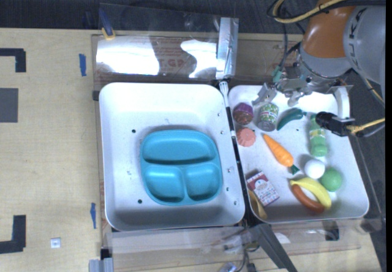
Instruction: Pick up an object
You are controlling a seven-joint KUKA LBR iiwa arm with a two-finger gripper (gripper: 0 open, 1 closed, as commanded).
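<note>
Hanging over the far end of the right bin (358, 203), our gripper (283, 90) sits below the grey arm (367, 32) with its orange band (334, 32), and we see its two metal fingers (267, 92) spread apart with nothing between them. We find the fingertips just above a small can (267, 116) with a pale label, which stands near the bin's far left corner. Just left of the can lies a purple round toy (243, 113), and nearer to us a pink round toy (246, 136) rests against the bin's left wall. A dark green pepper-like toy (290, 117) lies just right of the can. We see a toy carrot (278, 150) lying slantwise in the middle of the bin. Along the right side a light green toy (318, 142), a white egg (314, 169) and a green ball (331, 179) follow one another toward us. Close to the near wall a banana (312, 190) lies on top of a reddish sausage-like toy (308, 201), and a small red-and-white box (263, 188) lies near the left corner. In the left bin (116, 160) we see a blue divided tray (180, 165) with three compartments. Yellow and black cables (294, 1) loop behind the arm.
</note>
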